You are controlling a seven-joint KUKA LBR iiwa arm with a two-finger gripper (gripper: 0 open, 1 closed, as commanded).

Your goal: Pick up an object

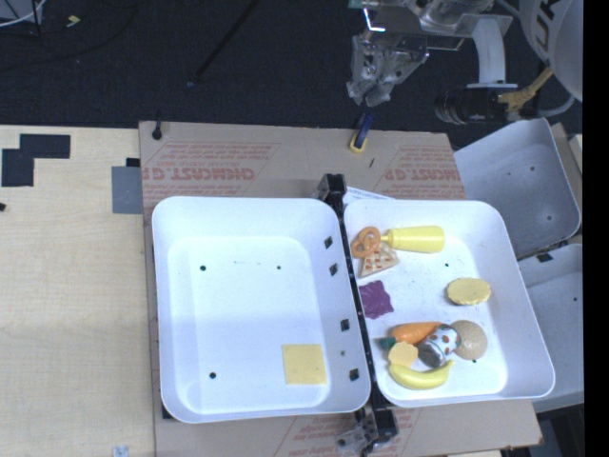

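Note:
My gripper [373, 82] hangs high above the far edge of the bench, beyond both bins and well clear of every object. The right bin [519, 284] holds a yellow corn-like cylinder [414, 239], a pretzel [364, 242], a waffle wedge [379, 261], a purple piece [375, 299], a round yellow biscuit [468, 291], a carrot [415, 331], a banana [420, 378] and a brown ball [469, 339]. A flat yellow square [304, 364] lies in the near right corner of the left bin [181, 284].
Both bins rest on a cardboard sheet [247, 165]. A small yellow and blue clip [360, 140] lies on the cardboard just below the gripper. A grey metal panel [519, 179] stands to the right of the right bin. Black clips join the bins along their shared wall.

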